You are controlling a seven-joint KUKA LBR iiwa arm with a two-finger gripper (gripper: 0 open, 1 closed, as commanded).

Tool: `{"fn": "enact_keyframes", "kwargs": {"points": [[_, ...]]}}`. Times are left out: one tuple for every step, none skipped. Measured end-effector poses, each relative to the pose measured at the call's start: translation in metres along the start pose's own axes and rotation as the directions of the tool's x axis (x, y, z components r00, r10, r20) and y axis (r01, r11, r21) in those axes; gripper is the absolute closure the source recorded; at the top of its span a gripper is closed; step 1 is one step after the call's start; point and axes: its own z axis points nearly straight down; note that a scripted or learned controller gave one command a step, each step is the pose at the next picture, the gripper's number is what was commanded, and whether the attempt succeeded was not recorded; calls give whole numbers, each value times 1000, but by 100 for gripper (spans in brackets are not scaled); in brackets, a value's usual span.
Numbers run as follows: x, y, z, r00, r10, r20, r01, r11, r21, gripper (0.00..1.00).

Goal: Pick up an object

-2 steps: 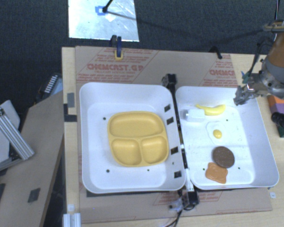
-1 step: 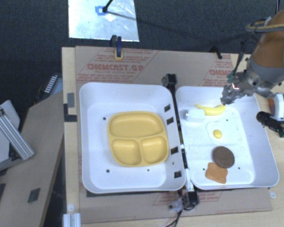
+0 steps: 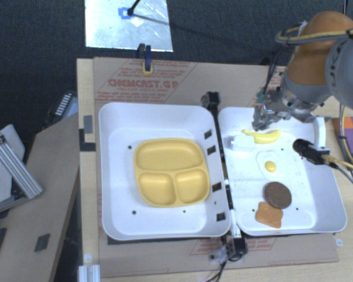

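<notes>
Nugget [image 3: 269, 215] front, claw [image 3: 260, 121] above banana [image 3: 262, 136]

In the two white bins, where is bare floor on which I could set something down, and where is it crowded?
Left bin: a bare strip of floor runs all round the yellow divided plate. Right bin: bare along the right wall and the front left corner. Crowded: its middle, with banana, fried egg, brown round cookie, orange piece, and the gripper above the banana.

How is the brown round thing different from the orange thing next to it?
The brown disc is round and dark brown; the orange piece is squarish and bright orange. The brown disc looks a bit bigger than the orange piece. The brown disc lies farther up the bin, the orange piece nearer its front edge. Both lie flat in the right white bin, close together, away from the tool.
</notes>
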Motion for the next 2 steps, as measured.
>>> {"fn": "enact_keyframes", "kwargs": {"points": [[55, 0, 7, 1000, 0, -1, 0, 1000, 0, 100], [106, -2, 11, 1000, 0, 0, 0, 1000, 1, 100]]}}
